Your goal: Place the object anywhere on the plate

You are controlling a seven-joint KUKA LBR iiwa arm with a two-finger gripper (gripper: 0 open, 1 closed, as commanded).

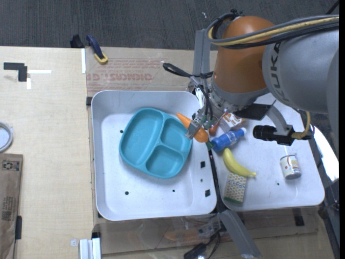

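Two-finger end effector (195, 127) clenched on small orange carrot-shaped toy (194, 127), hovering at right rim of blue three-compartment plastic plate (153, 143); likely carried there from neighbouring bin for release onto plate.

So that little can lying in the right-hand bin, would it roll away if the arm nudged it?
Probably. The small can looks round-sided and seems to lie tilted on the smooth right bin floor, so a sideways push would likely roll it. It looks stiff. Its weight can't be judged.
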